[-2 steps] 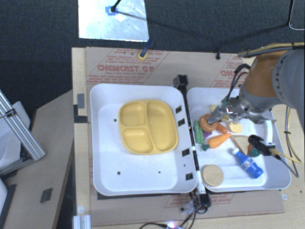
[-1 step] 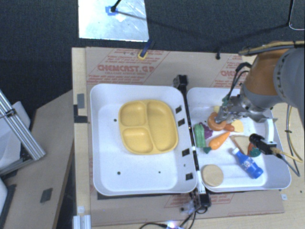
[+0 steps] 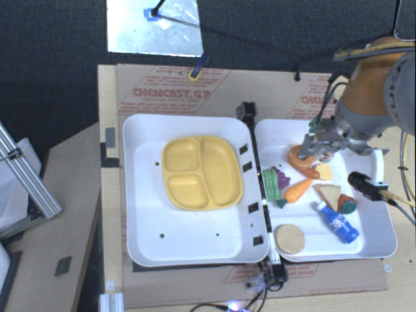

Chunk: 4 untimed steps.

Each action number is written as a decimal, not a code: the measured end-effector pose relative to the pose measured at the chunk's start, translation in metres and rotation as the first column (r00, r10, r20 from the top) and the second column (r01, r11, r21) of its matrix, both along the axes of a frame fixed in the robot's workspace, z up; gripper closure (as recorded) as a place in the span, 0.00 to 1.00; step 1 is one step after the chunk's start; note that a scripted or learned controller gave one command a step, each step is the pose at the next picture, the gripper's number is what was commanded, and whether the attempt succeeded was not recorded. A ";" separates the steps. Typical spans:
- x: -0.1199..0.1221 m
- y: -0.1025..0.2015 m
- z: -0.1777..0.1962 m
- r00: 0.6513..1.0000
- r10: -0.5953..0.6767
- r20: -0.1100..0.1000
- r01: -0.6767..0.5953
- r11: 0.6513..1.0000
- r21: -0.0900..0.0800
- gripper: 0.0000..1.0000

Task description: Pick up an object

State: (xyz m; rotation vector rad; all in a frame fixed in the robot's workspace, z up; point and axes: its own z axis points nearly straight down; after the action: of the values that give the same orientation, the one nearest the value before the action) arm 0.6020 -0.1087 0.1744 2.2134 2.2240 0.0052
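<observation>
My gripper (image 3: pixel 312 149) hangs over the upper part of the right bin (image 3: pixel 383 239), right above an orange, sausage-like toy (image 3: pixel 303 164). Its fingertips reach down to that toy, and I cannot make out how they stand. Below it lie a small pale yellow piece (image 3: pixel 324 172), a carrot (image 3: pixel 298 190), a purple grape bunch (image 3: pixel 282 177) and a green vegetable (image 3: pixel 272 186). Further down are a tan wedge (image 3: pixel 328 195), a red and green piece (image 3: pixel 347 204), a blue bottle (image 3: pixel 338 223) and a round cracker (image 3: pixel 290 238).
A yellow divided plate (image 3: pixel 200 172) lies in the left bin (image 3: pixel 149 239). A black divider with clips (image 3: pixel 255 174) runs between the bins. The grey arm with its orange band (image 3: pixel 370 86) comes in from the upper right. A shiny metal sheet (image 3: pixel 153 17) lies behind the bench.
</observation>
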 end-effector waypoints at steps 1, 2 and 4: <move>0.001 0.000 0.053 1.000 0.000 0.001 0.000 1.000 0.000 1.00; 0.000 0.061 0.059 1.000 0.005 -0.002 -0.005 1.000 0.002 1.00; 0.010 0.112 0.051 1.000 0.001 -0.003 -0.001 1.000 0.001 1.00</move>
State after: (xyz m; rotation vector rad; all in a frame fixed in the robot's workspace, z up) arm 0.6118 0.0031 0.2254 2.2143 2.2269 0.0034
